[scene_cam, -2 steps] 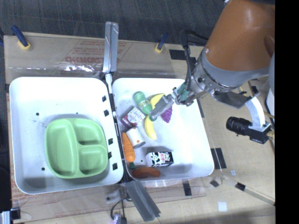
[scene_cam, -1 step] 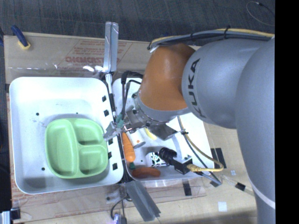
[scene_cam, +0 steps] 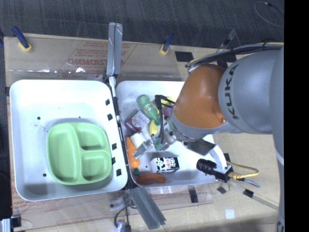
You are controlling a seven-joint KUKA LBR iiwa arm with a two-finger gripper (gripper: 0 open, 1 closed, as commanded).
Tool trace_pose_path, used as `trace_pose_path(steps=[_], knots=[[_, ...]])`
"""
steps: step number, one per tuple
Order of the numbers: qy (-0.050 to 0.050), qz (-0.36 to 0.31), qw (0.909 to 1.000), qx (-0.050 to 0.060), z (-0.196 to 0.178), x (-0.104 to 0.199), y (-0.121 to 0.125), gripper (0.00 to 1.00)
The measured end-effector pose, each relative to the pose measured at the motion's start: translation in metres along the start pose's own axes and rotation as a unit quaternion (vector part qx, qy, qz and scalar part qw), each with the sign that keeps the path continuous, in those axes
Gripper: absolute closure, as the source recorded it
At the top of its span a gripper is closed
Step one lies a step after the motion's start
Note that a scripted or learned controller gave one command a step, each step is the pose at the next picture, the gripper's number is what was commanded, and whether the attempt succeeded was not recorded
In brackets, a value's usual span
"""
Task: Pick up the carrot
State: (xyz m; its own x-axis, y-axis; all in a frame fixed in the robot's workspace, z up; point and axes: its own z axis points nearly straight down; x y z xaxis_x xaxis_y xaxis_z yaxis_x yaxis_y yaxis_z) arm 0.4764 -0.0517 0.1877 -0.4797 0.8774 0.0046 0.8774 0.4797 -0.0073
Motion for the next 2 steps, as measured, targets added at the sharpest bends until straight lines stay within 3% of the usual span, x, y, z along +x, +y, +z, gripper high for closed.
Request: trace_pose_path(steps=[1, 2], knots=[[-0.002, -0.074, 0.9972, -0.001, -0.170, -0.044, -0.024, 0.00], [0.000, -0.034, 0.9994, 0.001, -0.043, 0.009, 0.005, 0.00]])
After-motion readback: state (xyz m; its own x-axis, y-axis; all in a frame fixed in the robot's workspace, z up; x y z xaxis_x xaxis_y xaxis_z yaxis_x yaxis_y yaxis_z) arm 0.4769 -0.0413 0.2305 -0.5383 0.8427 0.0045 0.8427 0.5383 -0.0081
